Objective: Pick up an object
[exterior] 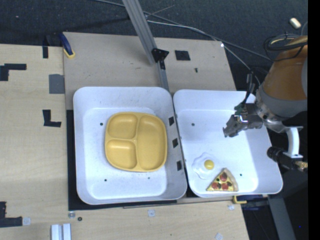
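White plastic makes up both bins on the wooden bench. The left bin (90, 134) holds a yellow plate (135, 141) with three compartments, which lies flat near the middle of the bin floor. The right bin (200, 104) holds two small toy foods in its near part: a fried egg (205, 165) (white with a yellow yolk) and a slice of pizza (223, 181) with red dots on it. The egg and the pizza slice lie just beside each other, the pizza a little closer to the front wall of the bin, and they seem almost touching, though this is not clear.

The grey arm with its orange band reaches in from the right side, and its gripper (233, 127) hangs over the right bin, above the bare floor in the middle part. It is well apart from the egg and the pizza slice, which lie nearer to the front edge. The gripper looks dark and small from this angle, and it is not possible to tell how far its jaws stand apart; nothing can be seen between them.

A slanted metal bar (140, 21) crosses the upper part of the view and ends near the gap between the two bins. A few thin cables (200, 31) run over the dark floor behind the bench.
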Robot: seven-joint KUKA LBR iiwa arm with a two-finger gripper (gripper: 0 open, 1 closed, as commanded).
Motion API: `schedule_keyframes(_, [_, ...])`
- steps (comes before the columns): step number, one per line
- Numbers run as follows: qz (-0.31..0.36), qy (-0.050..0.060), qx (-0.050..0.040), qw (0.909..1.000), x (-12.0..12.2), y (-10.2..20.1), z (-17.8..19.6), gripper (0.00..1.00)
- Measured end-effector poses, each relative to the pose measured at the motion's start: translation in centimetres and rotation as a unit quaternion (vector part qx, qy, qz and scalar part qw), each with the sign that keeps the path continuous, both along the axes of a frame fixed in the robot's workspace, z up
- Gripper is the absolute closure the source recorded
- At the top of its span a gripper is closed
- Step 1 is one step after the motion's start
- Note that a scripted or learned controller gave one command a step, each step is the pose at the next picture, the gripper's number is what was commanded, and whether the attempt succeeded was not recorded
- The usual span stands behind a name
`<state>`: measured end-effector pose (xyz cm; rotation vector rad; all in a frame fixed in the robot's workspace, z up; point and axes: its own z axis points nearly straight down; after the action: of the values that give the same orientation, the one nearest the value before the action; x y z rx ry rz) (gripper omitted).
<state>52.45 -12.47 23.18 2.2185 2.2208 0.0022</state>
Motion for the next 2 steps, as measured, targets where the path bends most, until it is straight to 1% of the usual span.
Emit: schedule_keyframes(2, [0.003, 0.002, 0.0013, 1.0, 0.2, 11.1, 1.5, 1.0])
